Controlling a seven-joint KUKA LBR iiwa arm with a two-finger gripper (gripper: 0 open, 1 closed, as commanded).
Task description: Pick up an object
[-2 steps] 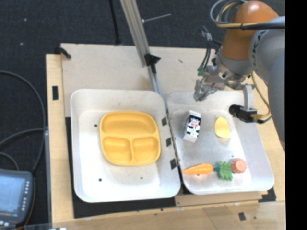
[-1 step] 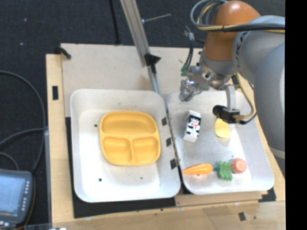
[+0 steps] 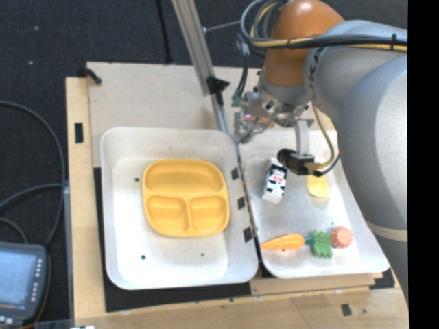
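Toys lie in the right bin [image 3: 367, 249]: a cow-print carton [image 3: 274, 183], a yellow piece [image 3: 317, 186], a carrot [image 3: 282, 242] and a strawberry [image 3: 341, 236]. Over that bin's far left corner hangs the tool [image 3: 248, 127]; its opening cannot be told. In the left bin [image 3: 116, 204] rests a yellow 3-compartment tray [image 3: 185, 197].

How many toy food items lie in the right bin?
4: a milk carton near the centre, a yellow piece to its right, a carrot and a strawberry along the front. The arm may hide others.
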